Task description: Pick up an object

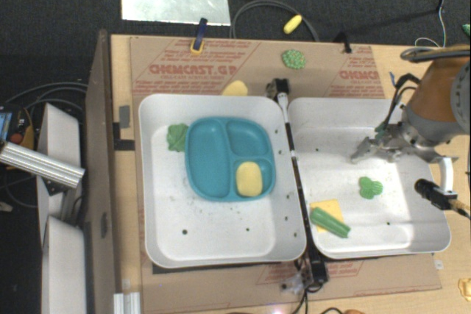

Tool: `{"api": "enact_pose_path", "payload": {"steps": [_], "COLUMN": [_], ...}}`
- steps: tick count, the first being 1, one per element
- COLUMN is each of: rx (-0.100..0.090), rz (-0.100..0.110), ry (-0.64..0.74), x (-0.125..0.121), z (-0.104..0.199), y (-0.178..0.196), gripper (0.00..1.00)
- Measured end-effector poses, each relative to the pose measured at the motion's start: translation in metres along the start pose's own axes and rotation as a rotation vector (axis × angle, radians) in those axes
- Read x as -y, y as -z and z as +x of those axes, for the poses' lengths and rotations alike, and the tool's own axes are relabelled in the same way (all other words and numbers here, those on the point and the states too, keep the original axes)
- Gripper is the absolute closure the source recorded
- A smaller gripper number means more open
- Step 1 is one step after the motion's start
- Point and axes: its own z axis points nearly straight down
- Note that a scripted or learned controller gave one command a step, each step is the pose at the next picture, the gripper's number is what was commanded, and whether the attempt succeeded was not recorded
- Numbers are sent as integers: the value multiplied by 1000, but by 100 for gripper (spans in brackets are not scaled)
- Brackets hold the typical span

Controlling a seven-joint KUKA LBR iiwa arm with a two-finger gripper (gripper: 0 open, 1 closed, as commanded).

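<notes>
Dark carpet all round, with a cardboard-topped bench (221, 62) bearing two white bins. Taking the right bin (324, 121) as landmark: gripper (372, 148) hovering over its upper middle, fingers spread apart, clamped on nothing. Green floret (370, 188) lying on the bin floor just below and barely right of the gripper, near but apart from it; roundish, no long axis to speak of. Green stick (330, 223) resting on a yellow slab (329, 211) toward the bin's lower left, long axis running from upper left to lower right. Arm (441, 95) entering across the bin's right rim, orange band above the wrist, wrist bent down and leftward toward the bin floor. Left of the landmark, the left bin (158, 158) holding a blue tray (217, 158) with a yellow lump (249, 179) in one compartment, and a green leaf (176, 137) touching the tray's left edge. Probably the floret as closest target: a short shift toward the near rim, then a descent.
</notes>
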Motion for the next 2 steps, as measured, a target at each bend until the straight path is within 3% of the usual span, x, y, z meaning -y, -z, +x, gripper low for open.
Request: {"api": "enact_pose_path", "payload": {"steps": [1, 2], "rx": [-1, 5], "rz": [0, -10], "ry": [0, -1], "x": [61, 61], "z": [29, -3], "y": [6, 64], "gripper": [0, 0]}}
